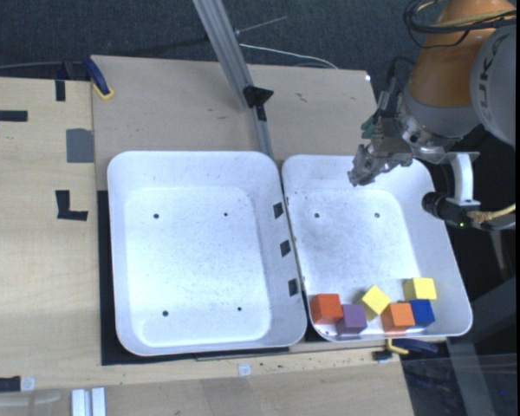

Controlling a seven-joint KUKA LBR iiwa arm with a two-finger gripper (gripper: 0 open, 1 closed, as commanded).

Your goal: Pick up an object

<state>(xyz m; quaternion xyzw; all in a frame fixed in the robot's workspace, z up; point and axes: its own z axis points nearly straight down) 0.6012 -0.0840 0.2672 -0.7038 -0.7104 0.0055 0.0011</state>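
Observation:
Several small blocks lie along the near edge of the right bin [433, 232]: an orange block [326, 307], a purple block [354, 317], a yellow block [375, 300], a second orange block [398, 316], a blue block [421, 313] and another yellow block [420, 289]. My gripper [362, 175] hangs over the far edge of the right bin, well away from the blocks. Nothing shows beneath its tip.
The left bin [121, 232] sits beside the right one, joined by black clips [284, 248] along the shared rim. A slanted metal pole [230, 50] rises from behind the bins. A cable connector [442, 204] juts out by the right bin's right rim.

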